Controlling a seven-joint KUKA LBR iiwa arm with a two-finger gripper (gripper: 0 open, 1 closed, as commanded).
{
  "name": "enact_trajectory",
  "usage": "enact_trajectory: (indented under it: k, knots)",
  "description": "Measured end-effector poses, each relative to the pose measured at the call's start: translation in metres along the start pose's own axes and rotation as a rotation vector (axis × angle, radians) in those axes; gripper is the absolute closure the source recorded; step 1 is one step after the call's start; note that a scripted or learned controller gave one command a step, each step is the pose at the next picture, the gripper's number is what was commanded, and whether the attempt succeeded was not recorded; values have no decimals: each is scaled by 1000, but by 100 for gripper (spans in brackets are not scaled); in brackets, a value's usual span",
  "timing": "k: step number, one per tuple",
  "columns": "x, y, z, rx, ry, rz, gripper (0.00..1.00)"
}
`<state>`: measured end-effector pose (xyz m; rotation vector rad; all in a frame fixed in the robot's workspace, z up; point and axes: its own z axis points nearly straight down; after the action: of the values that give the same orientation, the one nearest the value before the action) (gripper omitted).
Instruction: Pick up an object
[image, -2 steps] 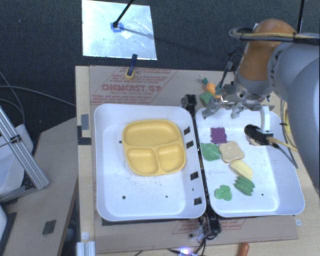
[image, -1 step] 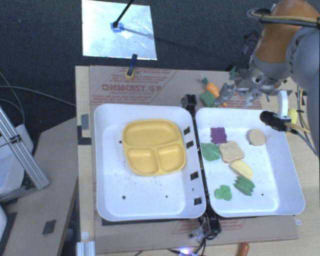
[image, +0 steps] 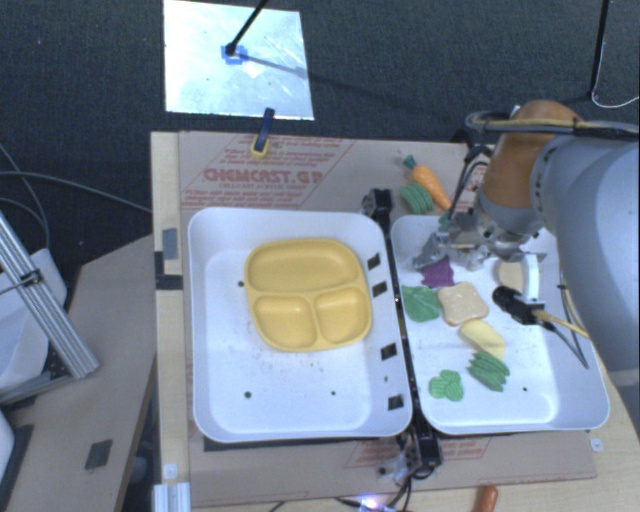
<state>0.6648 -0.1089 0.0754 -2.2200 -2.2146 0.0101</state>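
- From my station I see the arm (image: 590, 200) coming in from the right. It is bent down over the far part of the right bin (image: 545, 395), and its orange band (image: 520, 150) sits high above the wrist.
- The gripper (image: 452, 250) hangs low over that bin's far-left corner, close to the divider between the bins.
- The claw is too cluttered in this slanted view, so I cannot tell whether it is spread or pressed together.
- The nearest thing to pick is a purple piece (image: 437, 272) lying in the right bin just below the gripper. It may be touching the gripper, though I can't be sure.
- Also in the right bin:
  - a green leaf (image: 420, 303) sits just beside the purple piece, towards the near side
  - a beige bread slice (image: 462, 302) lies next to the leaf
  - a yellow piece (image: 483, 337) lies just nearer than the slice
  - a ridged green piece (image: 489, 371) and a small green cluster (image: 447, 385) lie nearest of all
- The left bin (image: 215, 385) holds a yellow divided plate (image: 305, 293), lying flat near the bin's middle.
- Outside the bins, a toy carrot (image: 430, 181) and a green piece (image: 415, 198) lie on the cardboard (image: 300, 170), beyond the right bin's far rim.
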Motion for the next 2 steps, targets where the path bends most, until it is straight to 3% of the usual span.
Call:
enact_trajectory:
  k: [1, 2]
  knots:
    - [2, 5, -21, -16, -1, -6, 100]
    - [2, 5, -21, -15, -1, -7, 0]
